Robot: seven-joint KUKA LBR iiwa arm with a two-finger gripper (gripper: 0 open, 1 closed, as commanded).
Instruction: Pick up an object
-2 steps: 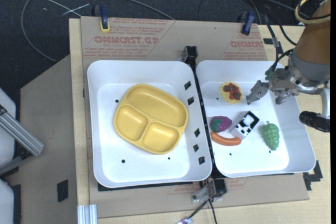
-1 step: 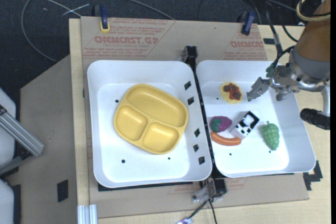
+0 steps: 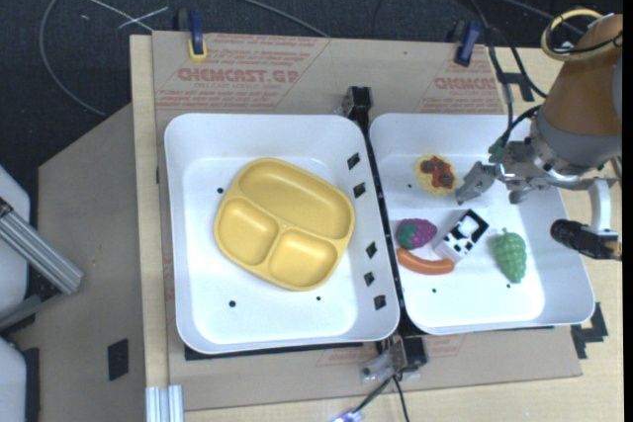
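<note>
over the right bin (image 3: 554,306) the gripper (image 3: 492,178) is hovering, fingers spread and holding nothing; pizza toy (image 3: 435,172) is lying just left, dice (image 3: 464,233), grapes (image 3: 510,253), sausage (image 3: 425,261) below; yellow plate (image 3: 284,223) is sitting in the left bin (image 3: 188,212).

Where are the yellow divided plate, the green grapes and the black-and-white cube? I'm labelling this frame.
yellow divided plate (image 3: 285,223), camera view, its central ridge
green grapes (image 3: 511,255), camera view, middle of the bunch
black-and-white cube (image 3: 463,234), camera view, its top face
</note>
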